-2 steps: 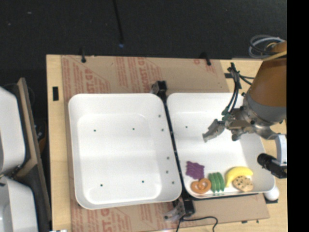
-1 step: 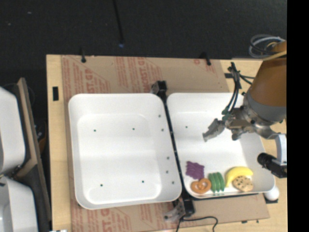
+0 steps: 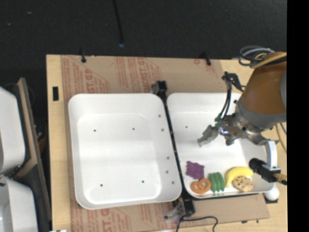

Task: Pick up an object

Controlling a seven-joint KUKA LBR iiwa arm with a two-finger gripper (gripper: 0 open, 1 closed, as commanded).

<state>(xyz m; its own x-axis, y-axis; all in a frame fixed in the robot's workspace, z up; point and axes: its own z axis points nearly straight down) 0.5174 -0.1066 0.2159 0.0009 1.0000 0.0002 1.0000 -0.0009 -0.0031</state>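
Observation:
My gripper [image 3: 212, 135] hangs over the middle of the right bin [image 3: 193, 110], reaching in from the right under the orange-banded wrist. Below it, along the bin's near edge, lie a purple piece [image 3: 195, 168], an orange pretzel-like piece [image 3: 200, 185], a green ridged piece [image 3: 217, 181], a yellow piece [image 3: 240, 172] and a tan speckled cookie [image 3: 242, 183]. The gripper is well above and slightly right of the purple piece, and I see nothing between its fingers.
The left bin [image 3: 120, 149] lies beside the right one, with a black clamp [image 3: 159, 87] at the top of the shared wall. Cables [image 3: 227, 100] trail from the wrist. Cardboard [image 3: 120, 74] borders the bins.

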